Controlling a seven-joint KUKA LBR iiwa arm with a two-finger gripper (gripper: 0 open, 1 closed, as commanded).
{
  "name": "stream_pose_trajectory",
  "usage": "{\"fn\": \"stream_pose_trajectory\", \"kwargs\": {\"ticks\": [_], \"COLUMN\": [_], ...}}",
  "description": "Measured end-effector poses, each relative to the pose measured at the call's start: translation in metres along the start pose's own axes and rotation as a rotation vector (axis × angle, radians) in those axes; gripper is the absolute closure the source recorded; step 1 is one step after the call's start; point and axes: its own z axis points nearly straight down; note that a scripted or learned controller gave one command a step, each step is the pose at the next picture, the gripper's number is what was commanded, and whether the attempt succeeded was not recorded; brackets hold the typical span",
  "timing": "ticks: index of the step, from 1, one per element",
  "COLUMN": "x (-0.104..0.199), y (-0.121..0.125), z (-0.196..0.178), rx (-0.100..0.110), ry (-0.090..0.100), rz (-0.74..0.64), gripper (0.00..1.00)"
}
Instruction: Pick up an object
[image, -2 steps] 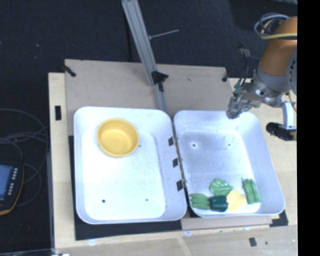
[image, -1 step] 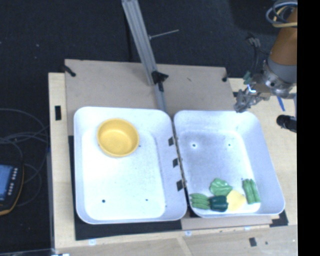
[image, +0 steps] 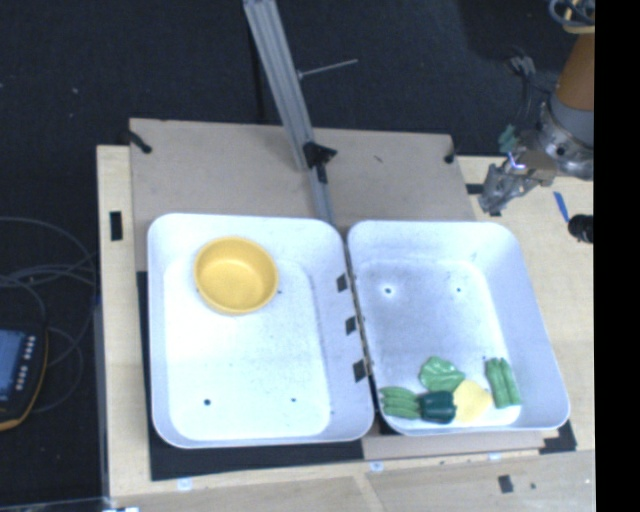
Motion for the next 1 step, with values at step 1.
{"fn": "stream_pose_trajectory", "kwargs": {"ticks": [1], "x": [0.0484], "y": [-0.0166], "z": [-0.0026], "rx": [0.002], "ry": [0.001], "rz": [-0.003], "gripper": [1.00]}}
